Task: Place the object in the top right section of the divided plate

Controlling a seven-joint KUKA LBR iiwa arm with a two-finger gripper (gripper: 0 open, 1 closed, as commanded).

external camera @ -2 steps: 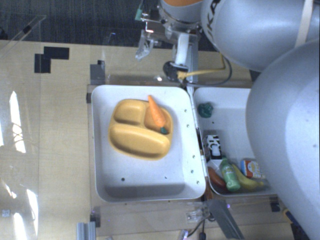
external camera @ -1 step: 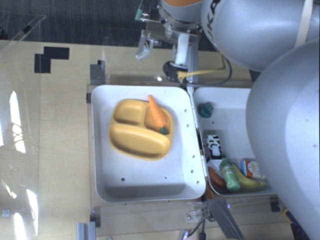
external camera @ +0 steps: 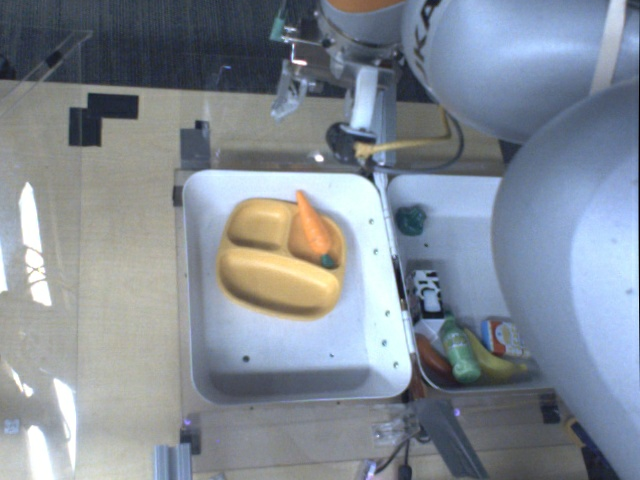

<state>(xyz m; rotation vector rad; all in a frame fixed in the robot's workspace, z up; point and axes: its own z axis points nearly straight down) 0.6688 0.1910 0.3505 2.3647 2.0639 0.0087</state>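
Pale wooden surface [external camera: 110, 298] carries two white bins, and in the left bin [external camera: 290, 373] sits a yellow divided plate [external camera: 275, 283] with a carrot [external camera: 311, 230] lying in its upper right section. At the frame's top centre the pincer [external camera: 292, 93] hangs above the bins, whether released or clenched I cannot tell.

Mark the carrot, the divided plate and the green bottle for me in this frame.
carrot [external camera: 311, 230]: camera view, middle of its orange body.
divided plate [external camera: 280, 280]: camera view, bare floor of its large lower section.
green bottle [external camera: 460, 353]: camera view, middle of the bottle, in the right bin.
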